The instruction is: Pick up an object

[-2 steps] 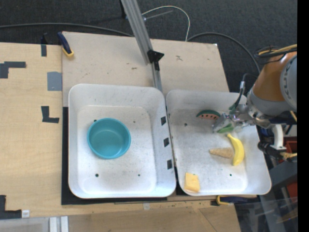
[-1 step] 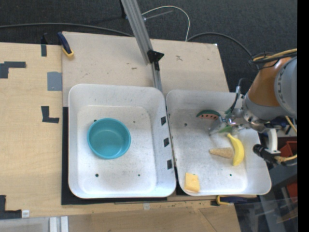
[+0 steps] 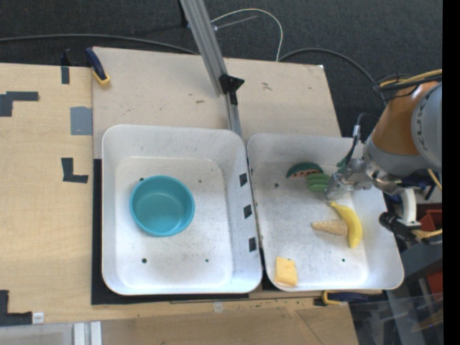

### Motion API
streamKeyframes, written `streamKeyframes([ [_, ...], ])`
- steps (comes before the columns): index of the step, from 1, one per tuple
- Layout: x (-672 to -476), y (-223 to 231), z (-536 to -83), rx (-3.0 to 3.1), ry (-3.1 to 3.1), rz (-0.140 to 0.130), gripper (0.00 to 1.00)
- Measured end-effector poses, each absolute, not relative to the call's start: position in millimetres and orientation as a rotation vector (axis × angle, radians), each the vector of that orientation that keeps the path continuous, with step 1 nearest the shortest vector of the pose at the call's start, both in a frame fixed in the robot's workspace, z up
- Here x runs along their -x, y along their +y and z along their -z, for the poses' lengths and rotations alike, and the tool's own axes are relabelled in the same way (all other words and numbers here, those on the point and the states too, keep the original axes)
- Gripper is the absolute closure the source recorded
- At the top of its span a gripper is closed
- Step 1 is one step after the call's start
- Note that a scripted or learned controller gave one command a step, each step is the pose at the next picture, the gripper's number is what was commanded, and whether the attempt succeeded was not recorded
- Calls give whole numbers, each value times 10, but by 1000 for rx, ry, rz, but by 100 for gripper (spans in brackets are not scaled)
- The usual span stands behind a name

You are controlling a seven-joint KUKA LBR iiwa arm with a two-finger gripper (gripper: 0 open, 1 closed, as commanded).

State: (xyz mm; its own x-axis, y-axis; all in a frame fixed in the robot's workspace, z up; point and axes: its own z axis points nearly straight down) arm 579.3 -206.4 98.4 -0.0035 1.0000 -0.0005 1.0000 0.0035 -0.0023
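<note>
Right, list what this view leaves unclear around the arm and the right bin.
- Gripper, camera view: too small and blurred to tell what it is doing.
- Green object: the gripper covers its right end.
- Arm: cut off by the right edge.
- Banana: whether it touches the gripper is unclear.

Even, bright overhead light. Soft shadow under the teal bowl (image 3: 162, 205) toward 6 o'clock. White bins (image 3: 118, 264) slightly washed out. Overall mild softness; low resolution.

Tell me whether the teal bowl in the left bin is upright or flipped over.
Upright. The teal bowl shows its open mouth and inner floor to the overhead camera, with its rim on top, resting on the floor of the left bin.
</note>
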Motion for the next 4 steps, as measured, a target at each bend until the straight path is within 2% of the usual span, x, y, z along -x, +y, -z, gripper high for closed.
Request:
streamKeyframes([
  [3, -5862, -1946, -2561, 2222, -2228, 4, 100],
  [4, -5772, -1360, -2423, 2213, -2226, -1, 100],
])
